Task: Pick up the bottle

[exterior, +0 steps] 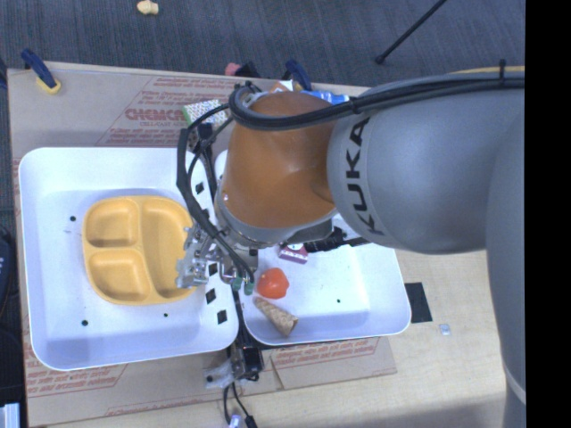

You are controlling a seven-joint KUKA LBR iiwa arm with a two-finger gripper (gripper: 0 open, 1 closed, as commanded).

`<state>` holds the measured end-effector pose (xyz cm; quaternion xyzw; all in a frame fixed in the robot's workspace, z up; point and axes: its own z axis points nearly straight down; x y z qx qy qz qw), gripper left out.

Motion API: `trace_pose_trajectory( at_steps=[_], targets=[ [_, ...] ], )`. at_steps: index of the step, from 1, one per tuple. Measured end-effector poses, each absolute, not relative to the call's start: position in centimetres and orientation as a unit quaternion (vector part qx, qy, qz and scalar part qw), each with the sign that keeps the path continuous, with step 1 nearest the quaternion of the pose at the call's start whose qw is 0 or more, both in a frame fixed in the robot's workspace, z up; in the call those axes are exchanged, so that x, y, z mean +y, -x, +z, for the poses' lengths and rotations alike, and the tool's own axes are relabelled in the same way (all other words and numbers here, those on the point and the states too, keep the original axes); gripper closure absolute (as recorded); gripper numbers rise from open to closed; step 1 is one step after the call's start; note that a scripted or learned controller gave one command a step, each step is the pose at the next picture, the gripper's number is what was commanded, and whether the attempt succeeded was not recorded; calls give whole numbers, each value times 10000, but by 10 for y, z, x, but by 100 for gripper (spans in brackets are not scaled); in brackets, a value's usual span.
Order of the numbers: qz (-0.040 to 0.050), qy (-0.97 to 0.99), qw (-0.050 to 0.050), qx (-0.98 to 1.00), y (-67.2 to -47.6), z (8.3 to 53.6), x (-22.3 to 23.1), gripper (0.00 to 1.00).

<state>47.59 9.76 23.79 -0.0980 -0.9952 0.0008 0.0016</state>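
A tan bench (pixel 464 346) holds two white bins side by side. It is hard to tell which thing is the bottle. It may lie in the right bin (pixel 384 292), under the big grey and orange arm (pixel 428 168) that covers most of it. The gripper (pixel 198 266) sits low at the wall between the bins, just beside the yellow plate (pixel 125 248). It cannot be told if the gripper is open or closed.

To do this step well, the arm should probably lift up first, so the bottle can be found, then come down straight over it.

The left bin (pixel 36 239) holds the yellow plate with three parts. The right bin holds a red round thing (pixel 273 283), a brown stubby thing (pixel 275 316) and a small pink packet (pixel 293 254).
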Motion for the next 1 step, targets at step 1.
trace_pose_trajectory(
  at_steps=[1],
  targets=[
    [4,-584,-8,-9983,-477,281,103,100]
  ],
)
